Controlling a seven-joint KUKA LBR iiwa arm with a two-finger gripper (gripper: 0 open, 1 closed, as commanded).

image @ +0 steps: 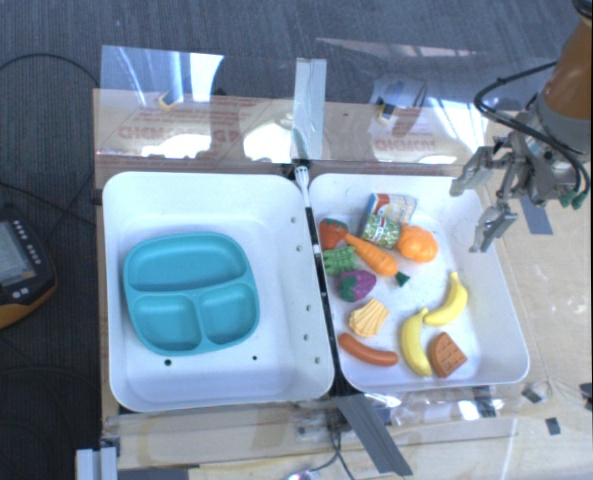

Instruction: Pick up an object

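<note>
The right bin [496,308] holds several toy foods: a carrot [373,255], an orange fruit [418,244], a green-and-white packet [385,218], a purple piece [356,285], two bananas [448,303] [413,341], a sausage [367,350], a brown bread piece [447,354] and a yellow shell-shaped piece [369,318]. My gripper [479,208] hovers over the bin's upper right corner, above and to the right of the orange fruit. Its two fingers are spread apart, open, with nothing between them.
The left bin [126,368] holds a teal divided tray [189,290]. A clear upright divider [309,108] stands at the back between the bins. A handheld controller [6,265] lies on the floor at far left.
</note>
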